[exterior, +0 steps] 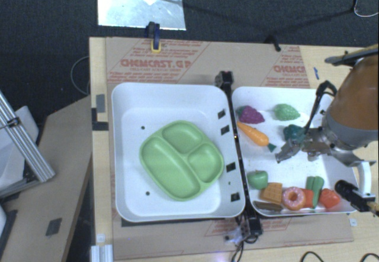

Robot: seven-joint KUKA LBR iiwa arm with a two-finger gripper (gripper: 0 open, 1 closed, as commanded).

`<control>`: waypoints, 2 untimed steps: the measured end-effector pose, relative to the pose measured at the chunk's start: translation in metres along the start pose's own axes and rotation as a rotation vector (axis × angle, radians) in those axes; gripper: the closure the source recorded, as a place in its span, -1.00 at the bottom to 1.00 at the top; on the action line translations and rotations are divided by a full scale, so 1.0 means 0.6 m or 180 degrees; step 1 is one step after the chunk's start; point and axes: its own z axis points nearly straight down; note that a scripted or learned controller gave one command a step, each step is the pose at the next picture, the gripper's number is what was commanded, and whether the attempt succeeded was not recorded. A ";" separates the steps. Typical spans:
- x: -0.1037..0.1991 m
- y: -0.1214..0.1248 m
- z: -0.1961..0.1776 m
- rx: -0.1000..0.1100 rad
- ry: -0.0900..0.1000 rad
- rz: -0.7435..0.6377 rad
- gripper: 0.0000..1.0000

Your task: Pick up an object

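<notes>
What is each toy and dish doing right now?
Green divided plate: lying flat in the left bin.
Purple toy: lying in the right bin.
Toy carrot: lying on its side.
Light green toy: resting near the far wall.
Teal toy: beside the pincer.
Toy donut: lying flat at the near wall.
Pincer: low over the right bin.
</notes>
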 end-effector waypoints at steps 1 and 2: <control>0.000 0.004 -0.006 -0.0027 -0.0004 -0.0005 -1.00; 0.012 0.004 0.067 -0.0014 0.0000 -0.0001 -1.00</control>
